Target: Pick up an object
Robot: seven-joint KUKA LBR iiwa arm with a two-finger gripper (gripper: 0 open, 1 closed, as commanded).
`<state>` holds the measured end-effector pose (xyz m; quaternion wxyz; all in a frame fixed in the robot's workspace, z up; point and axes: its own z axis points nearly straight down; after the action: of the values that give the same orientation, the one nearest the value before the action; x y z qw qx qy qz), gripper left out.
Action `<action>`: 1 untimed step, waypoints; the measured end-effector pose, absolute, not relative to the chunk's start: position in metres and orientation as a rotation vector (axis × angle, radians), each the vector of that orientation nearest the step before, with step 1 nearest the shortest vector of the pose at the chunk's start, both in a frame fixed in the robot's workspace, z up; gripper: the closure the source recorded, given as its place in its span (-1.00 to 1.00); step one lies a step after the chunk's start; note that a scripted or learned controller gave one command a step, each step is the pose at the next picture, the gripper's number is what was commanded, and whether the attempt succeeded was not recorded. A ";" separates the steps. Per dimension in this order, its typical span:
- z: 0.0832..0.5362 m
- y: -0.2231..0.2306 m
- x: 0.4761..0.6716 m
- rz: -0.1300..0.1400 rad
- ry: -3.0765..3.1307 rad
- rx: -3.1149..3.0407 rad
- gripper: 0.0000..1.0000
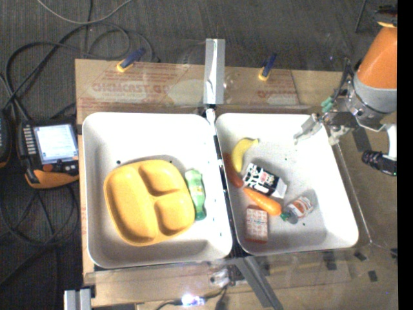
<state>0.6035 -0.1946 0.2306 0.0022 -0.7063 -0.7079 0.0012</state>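
Note:
The right bin (335,192) holds a yellow banana (242,151), a red sausage-like piece (233,171), a black-and-white carton (264,179), an orange carrot (262,202), a small red box (257,225) and a small can (299,208). My gripper (312,127) hangs over the bin's far right corner, above and right of the banana. Its fingers stand open with nothing between them.
The left bin (97,141) holds a yellow divided tray (150,201) with a green packet (195,193) at its right side. A metal post (214,70) stands behind the bins. A handheld controller (50,148) and cables lie at the left.

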 end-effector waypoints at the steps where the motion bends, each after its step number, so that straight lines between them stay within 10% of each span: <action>1: 0.140 -0.156 0.538 0.003 -2.394 -2.025 -1.00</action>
<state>0.5379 -0.1559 0.1404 0.0028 -0.6458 -0.7635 0.0011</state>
